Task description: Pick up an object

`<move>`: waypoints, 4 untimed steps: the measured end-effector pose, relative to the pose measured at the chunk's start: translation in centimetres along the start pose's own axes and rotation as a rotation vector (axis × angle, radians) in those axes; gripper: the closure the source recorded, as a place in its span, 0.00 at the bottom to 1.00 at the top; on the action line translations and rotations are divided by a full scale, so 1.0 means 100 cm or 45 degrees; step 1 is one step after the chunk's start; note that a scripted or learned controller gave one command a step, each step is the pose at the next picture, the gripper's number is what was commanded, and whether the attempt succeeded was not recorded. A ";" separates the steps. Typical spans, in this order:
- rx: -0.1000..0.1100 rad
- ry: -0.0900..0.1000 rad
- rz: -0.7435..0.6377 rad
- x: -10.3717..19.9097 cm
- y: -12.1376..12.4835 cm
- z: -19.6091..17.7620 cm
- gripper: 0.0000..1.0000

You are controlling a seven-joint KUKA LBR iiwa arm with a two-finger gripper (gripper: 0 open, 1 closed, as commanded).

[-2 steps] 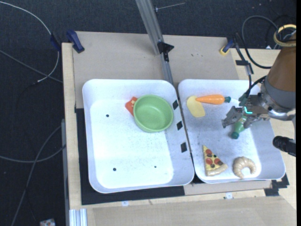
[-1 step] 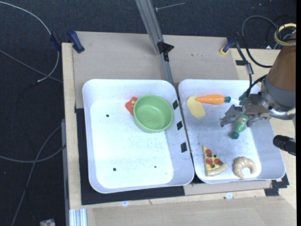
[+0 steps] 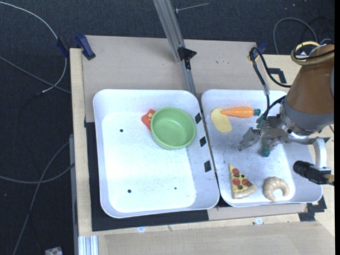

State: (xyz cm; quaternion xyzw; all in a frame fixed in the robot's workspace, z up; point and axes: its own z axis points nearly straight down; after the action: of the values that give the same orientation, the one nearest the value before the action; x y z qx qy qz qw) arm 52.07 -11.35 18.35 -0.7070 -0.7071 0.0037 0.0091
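Note:
My gripper (image 3: 255, 146) hangs over the middle of the right bin (image 3: 226, 153), reaching in from the right. Its two grey fingers (image 3: 246, 142) stand spread apart, open, with nothing between them. Behind it, near the bin's far wall, lie an orange carrot (image 3: 238, 111) and a pale yellow piece (image 3: 221, 121). In front of it, by the near wall, lie a pizza slice (image 3: 240, 181) and a tan croissant (image 3: 276, 188). The left bin (image 3: 143, 179) holds a green bowl (image 3: 172, 127) with a small orange-red object (image 3: 147, 119) partly tucked under its left rim.
A slanted metal pole (image 3: 167, 15) comes down to the gap between the bins at the back. Black cables (image 3: 263, 78) run along the right bin's far corner. Blue clamps (image 3: 84, 45) sit on the bench's far edge.

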 end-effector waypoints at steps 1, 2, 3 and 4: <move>-0.003 0.000 0.002 -0.003 -0.001 0.043 0.00; -0.001 0.001 0.002 -0.002 -0.002 0.092 0.00; -0.012 0.001 0.003 -0.002 -0.001 0.077 1.00; -0.029 -0.009 -0.001 -0.001 0.005 0.032 1.00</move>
State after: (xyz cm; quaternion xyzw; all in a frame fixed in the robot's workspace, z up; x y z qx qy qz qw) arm 52.52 -11.45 15.19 -0.7068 -0.7074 -0.0017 -0.0013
